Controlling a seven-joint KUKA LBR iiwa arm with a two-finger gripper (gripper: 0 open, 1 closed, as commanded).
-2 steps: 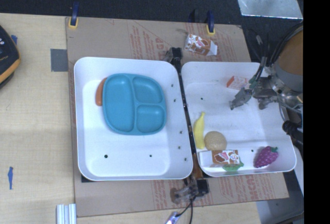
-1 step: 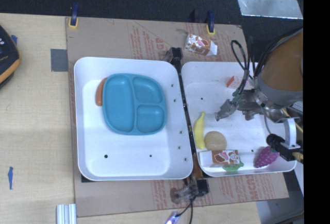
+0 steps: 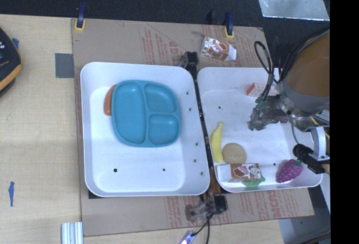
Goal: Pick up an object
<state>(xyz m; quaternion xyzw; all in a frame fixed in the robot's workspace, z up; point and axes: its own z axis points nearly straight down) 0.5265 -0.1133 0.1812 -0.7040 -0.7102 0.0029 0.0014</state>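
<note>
1. Far left on the wooden bench (image 3: 33, 142) sits the edge of a black and orange device (image 3: 8, 63), with a patch of grey tape (image 3: 64, 65) close to the cardboard sheet (image 3: 140, 46) that lies under both bins.
2. The left bin (image 3: 140, 175) holds a blue divided plate (image 3: 147, 113), lying flat toward the bin's upper half. An orange thing (image 3: 107, 101) pokes out from under the plate's left rim; most of it is hidden.
3. Two blue clamps (image 3: 80, 17) pin the cardboard along its far edge.
4. Just above the right bin, on the cardboard, lies a small red and white packet (image 3: 218, 49).
5. In the right bin (image 3: 224, 83), a banana (image 3: 216, 141) lies along the left wall, with a round tan bun (image 3: 234, 153) just beside it.
6. Below the bun, a small carton (image 3: 245, 171) with a red picture lies against the near wall, something green at its lower edge.
7. A small red piece (image 3: 251, 89) lies near the bin's upper part.
8. The gripper (image 3: 263, 116) hangs over the bare middle of the right bin, apart from every item; I cannot tell whether its pincer is apart or together.
9. A purple bunch of grapes (image 3: 289, 170) rests in the near right corner.
</note>
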